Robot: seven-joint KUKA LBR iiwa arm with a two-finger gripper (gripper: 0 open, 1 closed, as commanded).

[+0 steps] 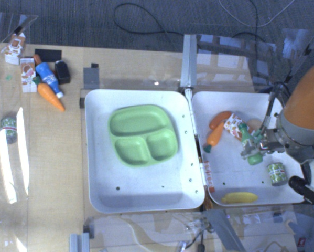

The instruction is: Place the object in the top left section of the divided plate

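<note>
The green divided plate (142, 134) lies in the left bin (101, 188), with one long section at the back and two smaller ones in front; all its sections hold nothing. My gripper (253, 150) hangs low in the right bin (225, 180), directly over a small green object (255, 159). It is in the middle of that bin, just right of a red-and-white carton (233, 125) and a green bottle (245, 134). The wrist blocks the view of how the gripper meets the green object.
The right bin also holds a toy carrot (215, 135), an orange piece (220, 118), a small can (276, 173) and a banana (239, 197). On the bench at the far left are cartons (26, 73), a blue bottle (48, 79), another carrot (51, 97) and a can (9, 125).
</note>
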